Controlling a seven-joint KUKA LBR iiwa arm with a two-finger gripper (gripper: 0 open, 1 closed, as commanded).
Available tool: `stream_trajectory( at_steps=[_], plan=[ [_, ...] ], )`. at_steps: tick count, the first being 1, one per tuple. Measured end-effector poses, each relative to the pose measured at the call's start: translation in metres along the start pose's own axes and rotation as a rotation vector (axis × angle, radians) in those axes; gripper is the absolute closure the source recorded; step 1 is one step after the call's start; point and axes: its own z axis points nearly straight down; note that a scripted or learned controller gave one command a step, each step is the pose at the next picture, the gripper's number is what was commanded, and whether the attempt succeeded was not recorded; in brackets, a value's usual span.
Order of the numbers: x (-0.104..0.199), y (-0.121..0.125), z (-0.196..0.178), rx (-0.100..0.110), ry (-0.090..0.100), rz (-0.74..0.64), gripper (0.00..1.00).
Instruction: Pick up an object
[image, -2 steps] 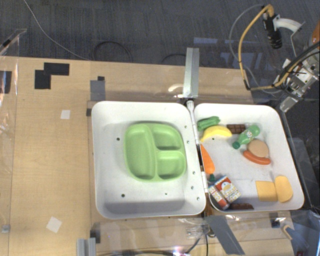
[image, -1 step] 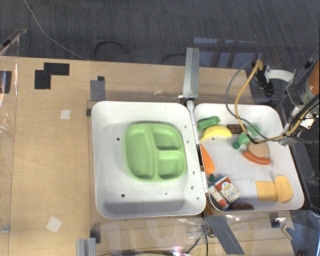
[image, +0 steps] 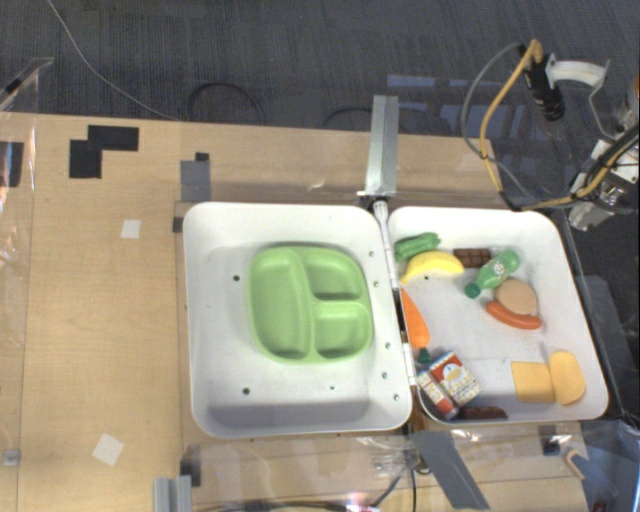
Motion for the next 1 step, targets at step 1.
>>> stream_trajectory(
  at_steps=[1],
  plan=[
    [0.0004, -0.0011, 0.1231, -0.001, -0.012, -0.335, 1.0]
  ],
)
